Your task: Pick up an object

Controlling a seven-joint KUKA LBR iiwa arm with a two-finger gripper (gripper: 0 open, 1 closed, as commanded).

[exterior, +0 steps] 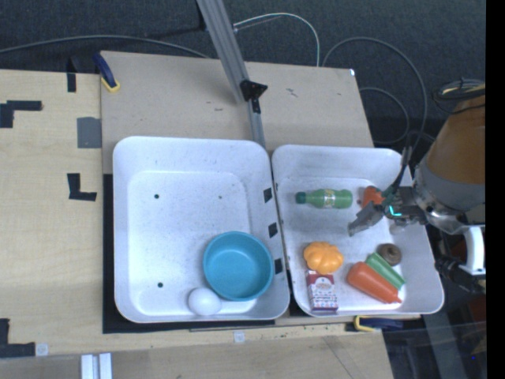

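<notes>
My gripper (364,219) hangs over the right bin (339,158), near its right wall, pointing down and to the left. A small orange-red piece (371,193) lies just above it and partly behind the wrist. Left of the gripper a green bottle (324,199) lies on its side. Below it sit an orange pumpkin-like toy (323,257), a red and white carton (321,291), a carrot with a green top (376,279) and a small brown round thing (388,253). I see nothing held in the gripper.
The left bin (158,172) holds a blue bowl (237,265) and a white ball (203,300) at its front right corner. A grey pole (229,46) slants in from the top to between the bins. Cables (371,69) run behind the bench.
</notes>
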